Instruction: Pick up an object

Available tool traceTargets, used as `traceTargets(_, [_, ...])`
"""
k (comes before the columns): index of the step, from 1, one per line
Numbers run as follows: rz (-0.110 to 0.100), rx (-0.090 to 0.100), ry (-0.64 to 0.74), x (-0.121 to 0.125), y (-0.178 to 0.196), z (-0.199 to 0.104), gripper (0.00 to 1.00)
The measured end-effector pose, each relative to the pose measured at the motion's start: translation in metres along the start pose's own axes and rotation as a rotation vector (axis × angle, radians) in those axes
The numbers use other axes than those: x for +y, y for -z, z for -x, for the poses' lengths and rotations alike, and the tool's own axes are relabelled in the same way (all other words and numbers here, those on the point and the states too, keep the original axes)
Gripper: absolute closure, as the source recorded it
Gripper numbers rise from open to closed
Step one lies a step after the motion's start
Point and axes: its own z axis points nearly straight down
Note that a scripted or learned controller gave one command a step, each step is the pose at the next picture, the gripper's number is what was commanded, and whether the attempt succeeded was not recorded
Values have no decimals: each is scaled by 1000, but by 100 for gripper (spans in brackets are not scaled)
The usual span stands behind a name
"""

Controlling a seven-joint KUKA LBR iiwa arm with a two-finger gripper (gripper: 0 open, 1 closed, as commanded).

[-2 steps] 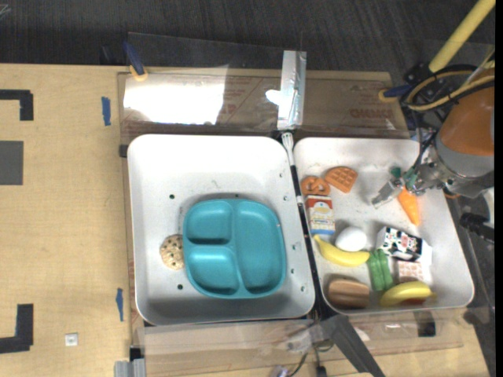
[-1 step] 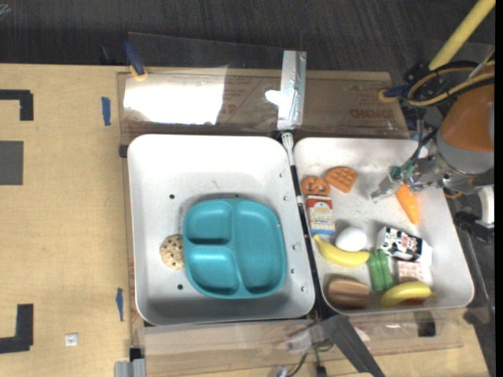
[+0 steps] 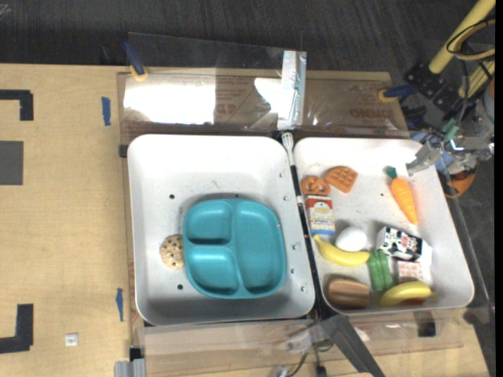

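The right bin (image 3: 460,246) holds several toy foods: an orange carrot (image 3: 404,198), a waffle (image 3: 342,178), a small orange pumpkin (image 3: 313,185), a juice carton (image 3: 321,214), a white egg (image 3: 351,238), a banana (image 3: 340,254), a cow-patterned box (image 3: 399,244), a green piece (image 3: 380,270), a yellow piece (image 3: 405,293) and a brown bun (image 3: 348,290). My gripper (image 3: 428,157) sits over the bin's far right corner, just above and right of the carrot's green top. Nothing is seen held in it.
The left bin (image 3: 157,171) holds a teal divided plate (image 3: 233,246) with a cookie (image 3: 172,251) beside its left edge. A clear plastic panel (image 3: 236,93) stands behind the bins. Cables and arm parts (image 3: 464,144) crowd the right edge.
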Motion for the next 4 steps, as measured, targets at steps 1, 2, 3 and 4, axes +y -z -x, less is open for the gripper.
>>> traceTargets(1, [19,-2,-119,26,-87,4,0])
traceTargets(2, [36,-6,-198,27,-89,-1,0])
traceTargets(3, [-17,6,-140,-6,-128,-18,0])
traceTargets(4, [-13,5,-138,-5,-117,-19,100])
